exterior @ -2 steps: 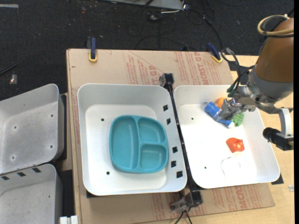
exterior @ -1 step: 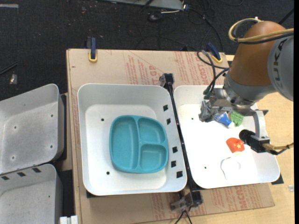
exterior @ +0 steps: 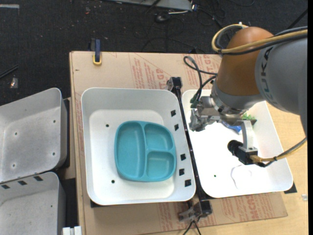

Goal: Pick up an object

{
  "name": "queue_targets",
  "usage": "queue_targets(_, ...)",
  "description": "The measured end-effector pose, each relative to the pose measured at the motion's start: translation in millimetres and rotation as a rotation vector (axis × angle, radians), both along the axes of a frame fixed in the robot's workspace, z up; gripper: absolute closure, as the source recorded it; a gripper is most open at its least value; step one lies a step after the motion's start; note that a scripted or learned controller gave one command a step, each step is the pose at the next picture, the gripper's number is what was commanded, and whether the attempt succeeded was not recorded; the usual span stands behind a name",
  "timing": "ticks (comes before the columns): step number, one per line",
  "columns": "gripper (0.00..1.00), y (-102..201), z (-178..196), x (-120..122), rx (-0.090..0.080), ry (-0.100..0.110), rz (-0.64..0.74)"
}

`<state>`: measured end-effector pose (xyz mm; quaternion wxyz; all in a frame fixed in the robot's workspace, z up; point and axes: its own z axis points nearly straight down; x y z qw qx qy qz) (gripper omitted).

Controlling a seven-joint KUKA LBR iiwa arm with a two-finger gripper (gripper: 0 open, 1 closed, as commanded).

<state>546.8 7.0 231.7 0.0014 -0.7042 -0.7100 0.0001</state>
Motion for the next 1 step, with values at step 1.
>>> queue_targets(1,1.0,61.4,-7.9,1.2,0.0,-0.001,0.001)
